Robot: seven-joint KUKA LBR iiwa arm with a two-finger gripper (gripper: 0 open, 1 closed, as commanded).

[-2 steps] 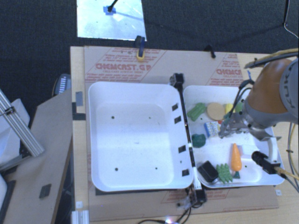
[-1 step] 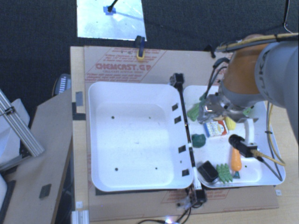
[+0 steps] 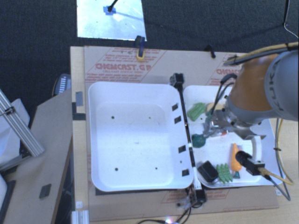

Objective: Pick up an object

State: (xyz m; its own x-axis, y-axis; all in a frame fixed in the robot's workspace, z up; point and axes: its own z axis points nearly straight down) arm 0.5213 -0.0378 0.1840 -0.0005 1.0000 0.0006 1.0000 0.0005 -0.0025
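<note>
White shallow plastic left bin [image 3: 135, 134] carries nothing. Right bin [image 3: 261, 178]: pale green ridged block [image 3: 196, 110] at its eleven o'clock; dark teal rounded object [image 3: 198, 140] at nine o'clock. The claw [image 3: 210, 128] hangs just beside the teal object, which lies at its seven o'clock. Claw state cannot be determined. Black block [image 3: 208, 171] at seven o'clock.

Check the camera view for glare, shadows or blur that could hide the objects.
Camera view: glare washes out the metal sheet at the top; the left bin is evenly lit; soft shadow under the arm darkens the right bin; the gripper looks slightly blurred.
</note>
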